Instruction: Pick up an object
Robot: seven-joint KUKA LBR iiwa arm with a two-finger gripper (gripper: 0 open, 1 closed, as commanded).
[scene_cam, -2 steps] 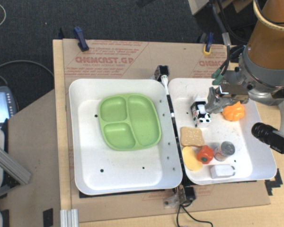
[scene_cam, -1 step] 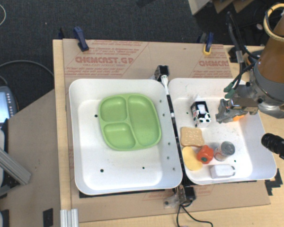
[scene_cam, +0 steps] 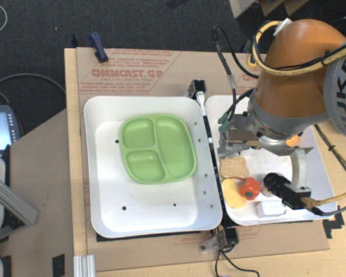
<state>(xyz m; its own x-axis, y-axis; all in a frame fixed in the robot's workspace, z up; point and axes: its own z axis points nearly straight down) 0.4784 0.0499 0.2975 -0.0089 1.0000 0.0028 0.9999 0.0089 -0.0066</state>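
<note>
We found the gripper [scene_cam: 233,149] hanging low over the right bin [scene_cam: 320,166], just above a tan cracker-like square [scene_cam: 233,166], likely lined up for a pick. A red pepper toy [scene_cam: 251,187] and yellow piece [scene_cam: 233,196] lay just beyond it. Whether the gripper was spread or closed, we could not tell.

Cardboard-topped bench [scene_cam: 132,68] bears two white bins [scene_cam: 98,172], blue clamp [scene_cam: 98,47].

tray [scene_cam: 158,149] light green | bins [scene_cam: 104,201] white | arm band [scene_cam: 294,56] orange | cracker [scene_cam: 233,167] tan | small object [scene_cam: 250,187] red-orange | bench [scene_cam: 127,71] brown with red lettering
</note>
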